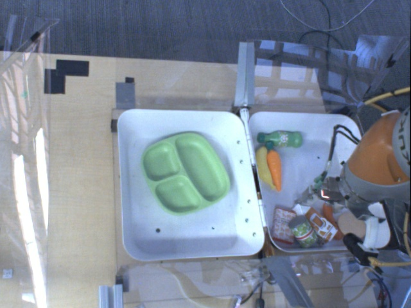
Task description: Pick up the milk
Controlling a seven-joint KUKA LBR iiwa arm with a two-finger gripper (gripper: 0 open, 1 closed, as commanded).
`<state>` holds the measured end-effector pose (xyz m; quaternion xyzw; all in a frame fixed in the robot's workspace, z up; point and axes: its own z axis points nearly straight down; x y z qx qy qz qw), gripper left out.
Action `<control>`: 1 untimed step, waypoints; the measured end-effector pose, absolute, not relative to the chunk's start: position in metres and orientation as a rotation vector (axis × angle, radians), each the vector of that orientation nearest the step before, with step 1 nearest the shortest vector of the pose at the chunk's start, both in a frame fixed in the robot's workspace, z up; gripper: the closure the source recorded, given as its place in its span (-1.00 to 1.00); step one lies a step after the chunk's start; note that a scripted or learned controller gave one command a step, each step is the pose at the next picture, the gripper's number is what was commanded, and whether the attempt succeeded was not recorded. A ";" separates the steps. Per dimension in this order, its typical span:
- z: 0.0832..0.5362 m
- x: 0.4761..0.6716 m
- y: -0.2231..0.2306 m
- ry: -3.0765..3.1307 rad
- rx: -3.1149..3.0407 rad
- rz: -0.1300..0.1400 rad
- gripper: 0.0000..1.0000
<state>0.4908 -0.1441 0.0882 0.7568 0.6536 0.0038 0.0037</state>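
The right bin (302,172) holds several toy foods. Near its front edge lie a small reddish-and-white packet (282,222), a green-topped can (303,231) and an orange-brown carton (324,225); I cannot tell which of the two is the milk. My gripper (326,192) hangs at the bin's right side, just above and behind the orange-brown carton, below the arm's orange band (379,156). Nothing is visibly held in it.
A green bottle (280,138) lies at the back of the right bin, with a banana (262,164) and a carrot (275,169) beside the divider. The left bin (135,191) carries a green divided plate (186,172). Cables run along the right.
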 end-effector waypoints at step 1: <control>0.100 0.495 -0.143 2.048 2.365 0.022 1.00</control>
